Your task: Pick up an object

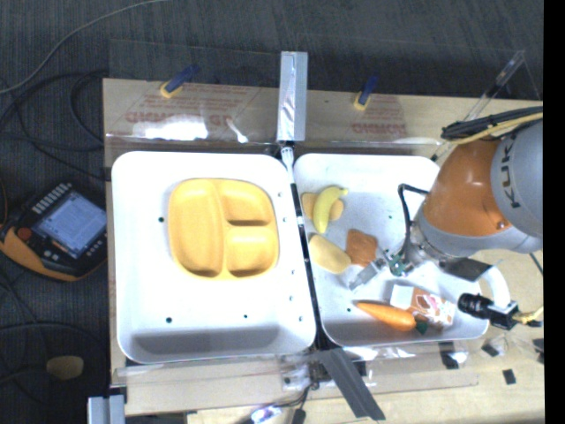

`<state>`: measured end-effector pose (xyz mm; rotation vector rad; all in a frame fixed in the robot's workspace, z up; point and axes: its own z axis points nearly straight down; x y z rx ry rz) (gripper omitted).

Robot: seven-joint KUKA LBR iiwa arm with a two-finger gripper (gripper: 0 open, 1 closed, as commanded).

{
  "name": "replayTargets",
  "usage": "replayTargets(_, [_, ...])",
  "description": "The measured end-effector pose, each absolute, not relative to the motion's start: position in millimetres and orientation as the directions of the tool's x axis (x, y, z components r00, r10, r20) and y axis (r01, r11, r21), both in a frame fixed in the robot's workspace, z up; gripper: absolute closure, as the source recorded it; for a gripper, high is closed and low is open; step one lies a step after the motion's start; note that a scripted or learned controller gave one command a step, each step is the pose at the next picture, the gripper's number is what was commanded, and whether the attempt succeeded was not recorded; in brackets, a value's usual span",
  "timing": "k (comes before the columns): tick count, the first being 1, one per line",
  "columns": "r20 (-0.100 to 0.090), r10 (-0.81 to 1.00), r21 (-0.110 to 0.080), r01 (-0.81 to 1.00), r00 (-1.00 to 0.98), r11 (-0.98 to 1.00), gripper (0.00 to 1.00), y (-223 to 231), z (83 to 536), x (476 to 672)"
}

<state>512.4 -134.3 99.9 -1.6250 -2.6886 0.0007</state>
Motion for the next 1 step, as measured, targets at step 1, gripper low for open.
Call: replayTargets(1, [-0.005, 0.968, 0.008, 0.968, -0.251, 0.251, 0.00, -129.3, 88.7, 579.8])
